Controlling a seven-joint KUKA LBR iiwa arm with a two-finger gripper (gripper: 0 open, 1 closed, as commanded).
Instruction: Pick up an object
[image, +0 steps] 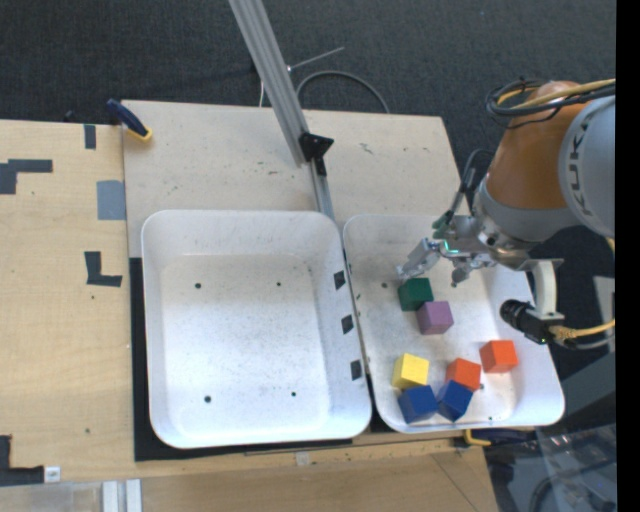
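Green cube (415, 294) sits just below the gripper (440, 262) in the right-hand bin (372, 240), a purple cube (435, 317) touching its lower corner — the nearest candidates for a pick. From the overhead camera the fingers look spread apart, nothing between them, poised above the bin floor. The approach seems under way; the next move calls for centring over one cube and descending. Yellow, orange and blue cubes (418, 402) cluster farther below the tool.

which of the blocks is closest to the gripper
The green block, at the top of the cluster in the right bin. It sits just below the gripper; the purple block is next, and the rest lie farther down.
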